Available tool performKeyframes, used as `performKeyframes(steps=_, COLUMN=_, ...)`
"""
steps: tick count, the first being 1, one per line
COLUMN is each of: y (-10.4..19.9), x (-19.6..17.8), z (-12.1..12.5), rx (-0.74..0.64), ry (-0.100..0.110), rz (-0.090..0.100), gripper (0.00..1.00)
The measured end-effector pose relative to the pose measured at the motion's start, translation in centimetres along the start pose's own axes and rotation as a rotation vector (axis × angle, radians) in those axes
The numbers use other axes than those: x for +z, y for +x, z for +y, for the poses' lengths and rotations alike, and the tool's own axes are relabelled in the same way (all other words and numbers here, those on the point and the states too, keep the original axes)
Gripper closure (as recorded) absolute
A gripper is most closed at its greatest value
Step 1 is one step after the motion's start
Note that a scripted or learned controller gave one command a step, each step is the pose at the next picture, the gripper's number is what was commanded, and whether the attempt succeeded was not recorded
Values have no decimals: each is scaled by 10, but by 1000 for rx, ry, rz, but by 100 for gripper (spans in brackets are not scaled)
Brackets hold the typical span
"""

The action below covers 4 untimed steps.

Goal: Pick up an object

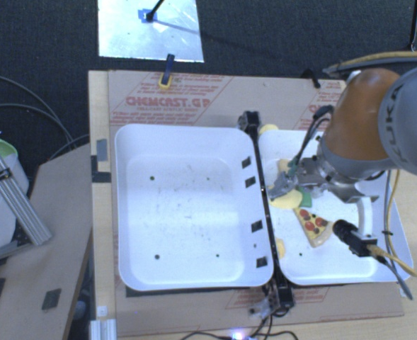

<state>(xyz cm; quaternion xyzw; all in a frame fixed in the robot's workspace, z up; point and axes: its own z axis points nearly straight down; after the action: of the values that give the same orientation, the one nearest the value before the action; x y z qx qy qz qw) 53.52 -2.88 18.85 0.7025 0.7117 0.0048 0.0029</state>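
The arm (378, 119) reaches in from the right of the frame and its gripper (287, 184) hangs low over the right bin (335, 271), close against the divider between the two bins, at centre-right of the picture. How far the gripper is open, and whether it has hold of anything, I cannot tell: the wrist and its dark hardware hide the tips. Just below and slightly right of the gripper lies a yellow toy (287, 201), a pale rounded piece with its long axis running roughly left to right across the frame; it looks to be touching or all but touching the gripper, but nothing shows it gripped. Beside it toward the lower right lies a pizza slice toy (314, 227), its long axis slanting from upper left to lower right. The nearest candidate is therefore the yellow toy, lying a little toward the bottom of the frame from the gripper. Room is tight on the left, where the bin wall and divider stand just beside the gripper; there is more bare floor toward the lower right of the right bin. The left bin (187, 211) lies apart to the left
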Motion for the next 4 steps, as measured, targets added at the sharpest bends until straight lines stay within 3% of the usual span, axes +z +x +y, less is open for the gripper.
performKeyframes(steps=1, y=-18, x=4, z=-41, rx=13, ry=11, rz=-3, gripper=0)
performKeyframes(steps=2, y=-82, x=101, z=-53, rx=19, ry=16, rz=-5, gripper=0)
performKeyframes(steps=3, y=-14, x=-2, z=-10, rx=1, ry=-2, rz=-1, gripper=0)
performKeyframes(steps=4, y=-57, x=70, z=35, rx=13, ry=9, rz=-5, gripper=0)
